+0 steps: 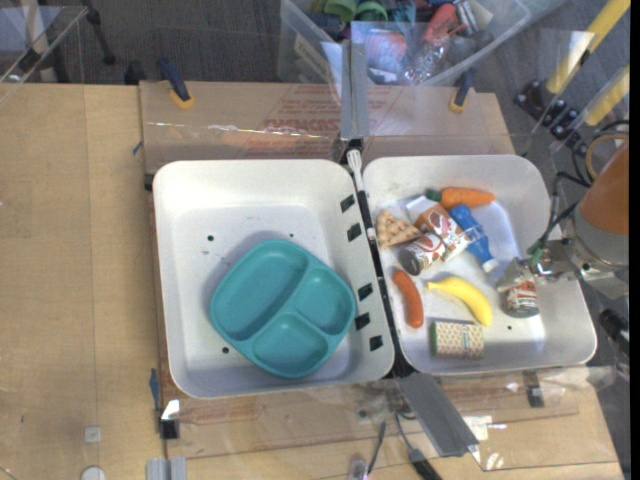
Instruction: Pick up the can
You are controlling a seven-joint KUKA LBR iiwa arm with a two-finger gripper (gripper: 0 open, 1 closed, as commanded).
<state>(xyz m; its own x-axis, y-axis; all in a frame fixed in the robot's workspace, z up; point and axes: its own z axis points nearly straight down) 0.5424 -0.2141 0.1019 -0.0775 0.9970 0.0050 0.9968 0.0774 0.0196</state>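
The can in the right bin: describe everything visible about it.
The can is a cylinder with a red, white and brown printed label, lying on its side and slanted, its dark open-looking end toward the lower left. It lies mid right bin, beside the pizza slice, with the blue bottle against its right side.

My table [70, 268] looks like matt pale wood, both bins [180, 268] smooth white plastic, the teal plate [283, 308] slightly glossy plastic, can [437, 239] shiny printed metal.
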